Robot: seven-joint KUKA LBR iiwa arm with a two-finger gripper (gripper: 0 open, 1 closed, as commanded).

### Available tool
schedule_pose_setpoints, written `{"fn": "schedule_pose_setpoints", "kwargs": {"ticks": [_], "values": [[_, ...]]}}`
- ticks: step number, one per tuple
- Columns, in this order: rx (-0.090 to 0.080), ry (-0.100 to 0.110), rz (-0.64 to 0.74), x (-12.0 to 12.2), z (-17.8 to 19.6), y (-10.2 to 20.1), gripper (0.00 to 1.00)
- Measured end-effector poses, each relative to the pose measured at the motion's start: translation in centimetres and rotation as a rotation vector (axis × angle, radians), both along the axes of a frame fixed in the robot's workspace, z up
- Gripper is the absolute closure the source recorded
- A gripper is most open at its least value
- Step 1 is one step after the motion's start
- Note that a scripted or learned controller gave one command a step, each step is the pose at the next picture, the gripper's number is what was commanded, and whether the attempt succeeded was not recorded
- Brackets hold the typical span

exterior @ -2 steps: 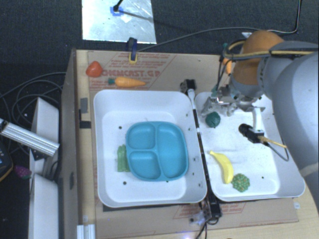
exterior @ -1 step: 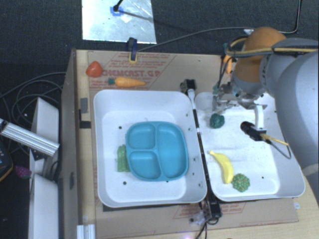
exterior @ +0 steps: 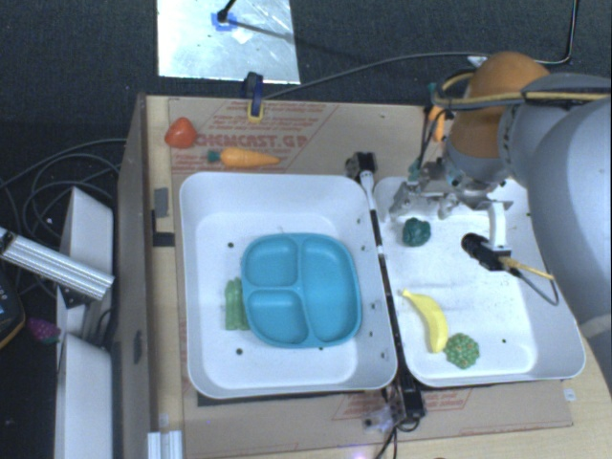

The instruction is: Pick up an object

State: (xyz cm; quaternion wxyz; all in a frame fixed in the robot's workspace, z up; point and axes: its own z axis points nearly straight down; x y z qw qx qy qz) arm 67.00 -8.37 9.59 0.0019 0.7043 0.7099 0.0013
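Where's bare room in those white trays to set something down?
Left bin: the strip between blue plate and far wall. Right bin: floor between banana and right wall. Crowded around the gripper and dark green lump.

Blue plate (exterior: 301, 290), yellow banana (exterior: 429, 319)

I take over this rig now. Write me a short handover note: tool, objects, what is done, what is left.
Tool: at the far end of the right bin, close beside the dark green object; no object seen in its grasp.
Right bin also: banana, light green lump, toward the front.
Left bin: blue divided plate, green piece at its left edge.
Behind the bins: carrot, red-orange item.
Done: nothing lifted.
Left: grasp and lift one object; dark green one is probably nearest.
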Motion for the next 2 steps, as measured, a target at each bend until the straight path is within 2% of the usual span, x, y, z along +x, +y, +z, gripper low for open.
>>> {"fn": "schedule_pose_setpoints", "kwargs": {"ticks": [1, 2], "values": [[0.000, 0.003, -0.006, -2.5, -1.1, -1.3, 0.00], [-0.001, -0.003, -0.005, -2.3, 0.1, -1.3, 1.00]]}}
